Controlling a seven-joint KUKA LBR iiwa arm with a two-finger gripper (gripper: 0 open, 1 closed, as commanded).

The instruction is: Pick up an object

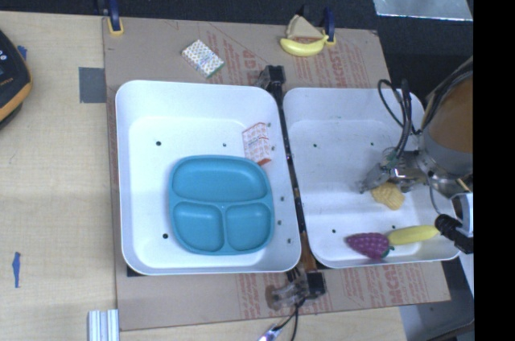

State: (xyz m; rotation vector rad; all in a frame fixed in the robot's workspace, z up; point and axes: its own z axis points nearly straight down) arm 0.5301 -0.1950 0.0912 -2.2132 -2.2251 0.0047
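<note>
Nearest the camera, at the right bin's (338,110) front wall, lie a purple grape bunch (368,244) and a yellow banana (414,234), touching end to end. Left bin (145,102) carries a blue tray (220,203) and a red-printed packet (257,141). Gripper (380,182) hangs low just beside a small yellow lump (389,195); whether it is wide or narrow cannot be told. Likely risk: closing beside the lump nudges it away, since contact looks off-centre. Lump shows no clear long axis; banana's axis runs left-right, tilted slightly up rightward.
</note>
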